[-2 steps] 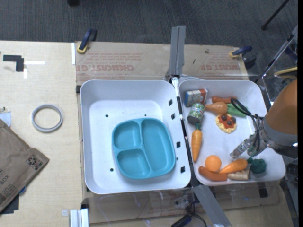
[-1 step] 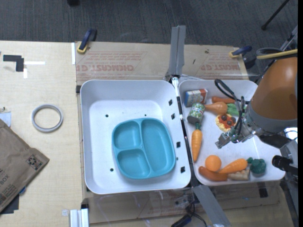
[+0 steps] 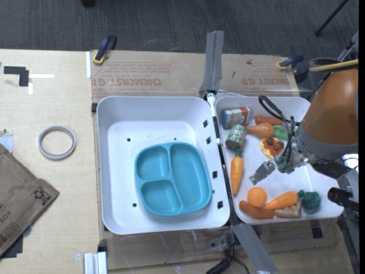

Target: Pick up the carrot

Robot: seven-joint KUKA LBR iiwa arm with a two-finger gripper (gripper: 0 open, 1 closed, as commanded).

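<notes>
Camera view: arm (image 3: 336, 116) reaches from right, gripper (image 3: 263, 172) just beside carrot (image 3: 236, 174).

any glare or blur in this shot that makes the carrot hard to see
Camera view: even, soft lighting; the carrot by the right bin's left wall is sharp and glare-free. The arm at the right looks soft, and the gripper is small and hard to resolve.

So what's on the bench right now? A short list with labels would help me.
left bin: blue divided plate
right bin: toy food, crowded
carrot: by the right bin's left wall, tip pointing down
another carrot: near the front, beside an orange
tool: over the right bin, just right of the carrot
arm: reaching in from the right
</notes>
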